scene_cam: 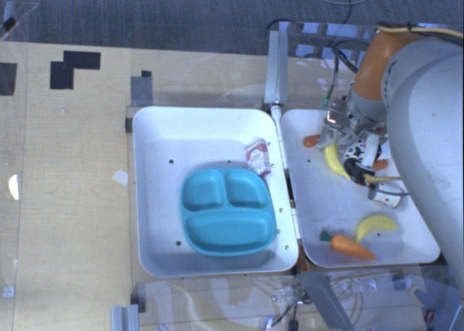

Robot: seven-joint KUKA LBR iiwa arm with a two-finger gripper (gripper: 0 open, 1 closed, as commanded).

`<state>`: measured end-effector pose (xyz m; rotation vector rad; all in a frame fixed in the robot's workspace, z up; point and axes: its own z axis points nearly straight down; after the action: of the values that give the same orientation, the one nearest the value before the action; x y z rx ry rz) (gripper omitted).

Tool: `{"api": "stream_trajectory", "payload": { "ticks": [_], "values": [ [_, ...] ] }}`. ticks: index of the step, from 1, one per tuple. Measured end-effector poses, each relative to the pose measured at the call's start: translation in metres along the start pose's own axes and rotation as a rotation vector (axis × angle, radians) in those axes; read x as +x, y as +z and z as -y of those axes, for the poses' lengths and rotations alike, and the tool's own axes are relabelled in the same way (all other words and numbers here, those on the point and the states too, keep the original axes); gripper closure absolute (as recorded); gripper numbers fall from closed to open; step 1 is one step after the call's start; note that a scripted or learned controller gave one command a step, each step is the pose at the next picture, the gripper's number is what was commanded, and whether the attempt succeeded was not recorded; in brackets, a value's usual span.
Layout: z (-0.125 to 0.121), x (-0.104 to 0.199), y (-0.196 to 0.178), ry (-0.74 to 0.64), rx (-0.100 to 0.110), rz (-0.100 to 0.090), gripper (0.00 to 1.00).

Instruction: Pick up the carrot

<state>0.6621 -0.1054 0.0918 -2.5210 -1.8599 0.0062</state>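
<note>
Inventory as I read it from my remote station, left to right.

Far left: bare wooden bench point(65, 199) with black tape marks point(72, 67) at the upper left of the frame.

Centre: left bin point(156, 250), white and shallow. In it a blue divided plate point(228, 210) lies flat in the lower middle, and a small red-and-white packet point(257, 157) sits just above the plate's upper right corner, near the bin's right wall.

Right of centre: right bin point(315, 199), touching the left bin along the shared edge. Contents: a small orange-red piece point(311, 140) at the upper left of the bin; a yellow banana point(333, 161) just below and right of it; a second yellow banana point(377, 226) toward the lower right; the carrot point(349, 245), orange with a green stub at its left end, lying nearly flat along the bin's lower edge, just below and left of that second banana.

Right side: the arm point(428, 148), grey with an orange band point(371, 69), enters from the right edge and fills the upper right of the frame. The gripper point(355, 150) is down over the upper middle of the right bin, just beside the first banana. I cannot tell how its claw is set; the clutter of dark parts there hides it.

The carrot lies well below the gripper in the frame, apart from it, with open bin floor between.
</note>
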Motion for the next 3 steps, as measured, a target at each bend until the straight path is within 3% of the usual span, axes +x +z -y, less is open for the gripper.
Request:
{"api": "stream_trajectory", "payload": {
  "ticks": [1, 2, 3],
  "values": [
    [0.003, -0.008, 0.005, 0.008, 0.011, 0.009, 0.00],
    [0.056, -0.040, 0.004, 0.049, -0.015, 0.001, 0.00],
    [-0.003, -0.069, 0.006, 0.136, -0.014, 0.001, 0.00]
  ]
}}
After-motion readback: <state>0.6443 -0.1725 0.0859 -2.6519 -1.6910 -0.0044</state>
